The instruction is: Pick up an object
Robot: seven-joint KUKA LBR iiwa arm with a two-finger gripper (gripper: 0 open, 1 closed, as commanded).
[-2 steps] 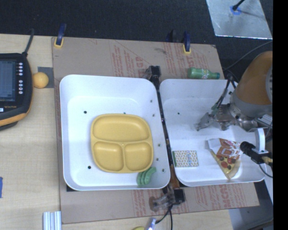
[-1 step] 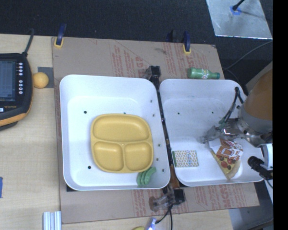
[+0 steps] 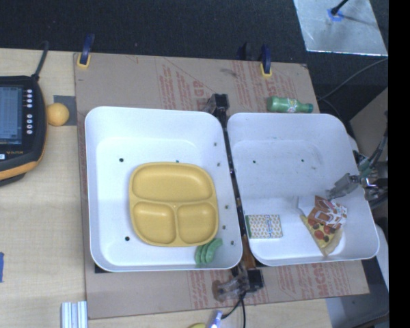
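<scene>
Camera view, near to far, all placed against the right bin (image 3: pixel 287 125). Nearest the camera, past the bench-front end of the seam between the 2 bins, sits a dark clip or bracket (image 3: pixel 240 283) with a cable. Left bin (image 3: pixel 102 183) touches the right bin along that seam. Inside the left bin: yellow 3-compartment tray (image 3: pixel 172 203), roughly centred, with a small green item (image 3: pixel 208 251) just beside the tray's near right corner, close to the seam.

Inside the right bin, near wall: small square card or packet with green print (image 3: pixel 264 226) lies flat in the near left corner. Pizza-slice toy (image 3: pixel 324 224) lies flat in the near right corner, pointed tip toward the camera, apart from the card. Gripper (image 3: pixel 347 183) comes in over the right bin's right rim, just beyond the pizza slice's wide end; metal fingertip (image 3: pixel 340 186) sits near the slice, nothing visibly between the fingers. Too small and cut by the edge to say whether the fingers are apart or together: cannot tell.

Beyond the right bin's far rim: green bottle (image 3: pixel 289 104) lying on its side on the brown board (image 3: pixel 157 80). 2 blue clamps at the board's far edge. Far left of both bins: black and orange handheld pendant (image 3: pixel 10 128) with a yellow ball (image 3: pixel 57 114) just beside it.
</scene>
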